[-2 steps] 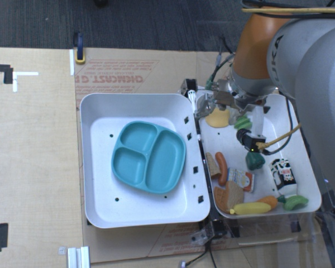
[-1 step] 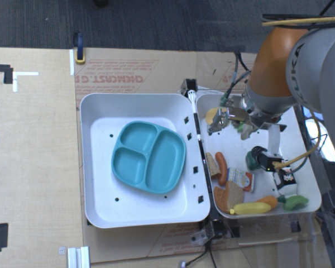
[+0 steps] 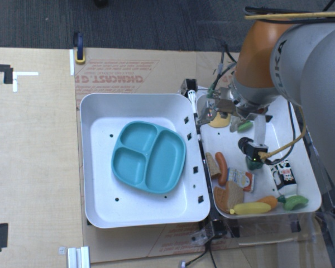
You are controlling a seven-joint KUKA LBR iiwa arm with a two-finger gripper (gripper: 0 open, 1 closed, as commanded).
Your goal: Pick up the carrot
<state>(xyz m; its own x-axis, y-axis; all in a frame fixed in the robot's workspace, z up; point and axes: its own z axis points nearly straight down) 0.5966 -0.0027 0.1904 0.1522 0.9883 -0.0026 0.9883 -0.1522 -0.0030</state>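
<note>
Carrot (image 3: 269, 201) not picked. Lies at near end of right bin (image 3: 311, 172), between yellow piece (image 3: 250, 208) and green piece (image 3: 293, 201). Gripper (image 3: 228, 111) at far end of same bin, well apart from carrot. Whether parted or closed: cannot tell. Left to do, by my reading: approach, grasp, lift.

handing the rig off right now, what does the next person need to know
Gripper: over the far end of the right bin. This view does not show whether it is open or shut, and nothing is seen held.
Carrot: lying at the near end of that bin, between a yellow piece and a green piece, well apart from the gripper.
Done: no pick yet.
Left: move to the carrot, grasp it, lift it.
</note>
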